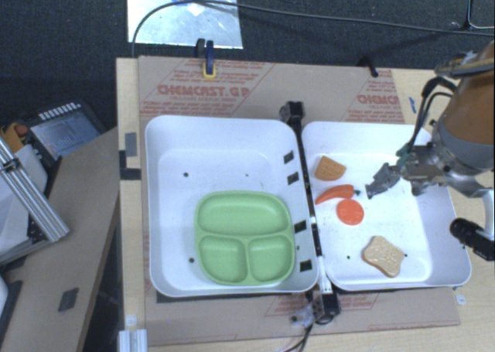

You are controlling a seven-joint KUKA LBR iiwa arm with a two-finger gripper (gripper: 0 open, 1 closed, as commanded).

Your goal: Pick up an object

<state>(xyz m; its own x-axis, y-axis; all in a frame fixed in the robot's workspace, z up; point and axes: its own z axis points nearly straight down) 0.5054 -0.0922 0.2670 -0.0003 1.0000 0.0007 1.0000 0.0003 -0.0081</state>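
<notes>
Your claw (pixel 379 184) hung low over the right white plastic bin (pixel 441 265), just at three o'clock of the long orange-red carrot-shaped toy (pixel 334 193); whether it was spread or pressed together, I couldn't tell at that size, and nothing showed pinched in it. That carrot piece lay near the bin's middle, tapered, smooth, and by my reckoning light, stiff and a bit slippery, so you'd have wanted to take it across its narrow waist. Just at five o'clock of it sat the flat red-orange round slice (pixel 349 213), thin and awkward to nip off the floor. At twelve o'clock rested the tan-orange rounded wedge (pixel 330 167); down at five o'clock, well apart, the beige speckled bread-slice toy (pixel 384 254), matte and thicker. In the left white bin (pixel 178 141) sat the pale green three-compartment plastic tray (pixel 244 236).
</notes>
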